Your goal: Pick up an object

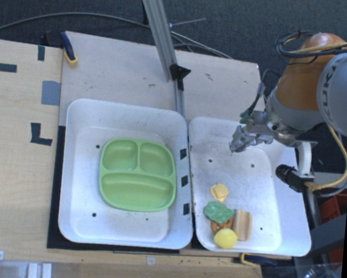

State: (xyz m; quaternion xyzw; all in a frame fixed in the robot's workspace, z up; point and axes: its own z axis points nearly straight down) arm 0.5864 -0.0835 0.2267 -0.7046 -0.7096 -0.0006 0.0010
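Gripper [239, 143] hangs over the far end of the right bin [262, 165], nothing visible between its fingers; from this slant I cannot tell whether the jaws are released or clenched. Bare white floor lies under and around it. The candidates sit well apart from it, clustered at the near end of that bin: a pale yellow piece [219, 192] on its own at the top of the group, then a green leafy item [218, 212], a tan bread-like slice [242, 225] beside it, and a yellow lemon-like ball [225, 238] nearest the front wall. The last three touch or overlap — what lies under the green item is unclear. Left bin [77, 156] holds a green divided plate [137, 174], flat on the floor. Judgement: the step in hand is the approach, pick not yet begun. Best target looks to be the pale yellow piece — isolated, closest to the gripper, with free floor on both sides for the fingers. Suggest travelling above the bin first, centring over the piece, then descending straight down with jaws spread wider than the piece. Risk: it looks small and low, so fingers could close above it or nudge it into the cluster; the lemon would likely roll against the wall.
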